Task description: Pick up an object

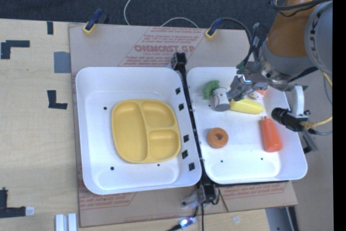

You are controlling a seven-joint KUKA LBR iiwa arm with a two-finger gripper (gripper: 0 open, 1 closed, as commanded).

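The two white bins stand side by side on a brown cardboard sheet (157, 48), which two clamps with yellow and blue handles hold at its far edge, probably so that the bins do not slide when the arm pushes into them. The left bin (89, 116) holds a yellow divided plate (146, 130), lying flat near its middle. The plate is wide and low, so I judge it a poor thing to grasp.

The right bin (292, 167) holds the small things, and these are the likely things to pick. A brown ring like a doughnut (218, 138) lies alone near the middle of the bin. An orange piece like a carrot (271, 135) lies near the right wall. At the far side a green piece (210, 88), a small grey cylinder like a can (219, 99) and a yellow piece like a banana (246, 106) are crowded together.

The gripper (238, 89) is low over this crowded group, just beside the can and touching or almost touching the banana. The arm comes from the right and leans in, so the wrist hides the tips. Whether they are apart or together I cannot tell, and I see nothing clearly held between them. Because the pieces lie so close, I think a grasp here can push a neighbour away.
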